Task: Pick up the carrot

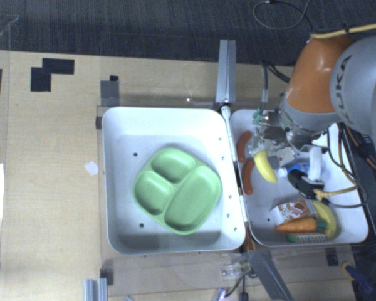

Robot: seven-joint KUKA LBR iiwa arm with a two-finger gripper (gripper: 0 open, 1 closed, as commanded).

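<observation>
Pale wood makes up the bench [50, 187], with dark carpet beyond its far edge and a few black marks on its surface. Two shallow white bins sit on it side by side.

From the overhead camera, taking the carrot [296, 226] as the landmark: it lies flat in the right bin [357, 234], close to that bin's near wall, pointing roughly along the wall. Just behind the carrot, touching or nearly so, is a small white packet with a printed label [291, 211]. At the carrot's right end a banana [326, 219] curves around it. Further back from the carrot, toward the dividing wall, lies a second banana [265, 167], and beside that a reddish sausage-shaped thing [244, 163] runs along the wall. Well to the carrot's left, past the divider, the left bin [119, 231] holds a green divided plate [178, 189].

The arm [338, 74] comes in from the right, and its gripper [277, 144] hangs over the back part of the right bin, above the second banana and well apart from the carrot. Whether it is spread or closed, and whether anything sits in it, I cannot tell; the wrist and cables crowd that spot.

My reading is that the task is at the approach step: the carrot is not yet taken. The next move would call for travelling toward the near wall, lining up across the carrot's width, and descending without catching the packet or the neighbouring banana.
</observation>
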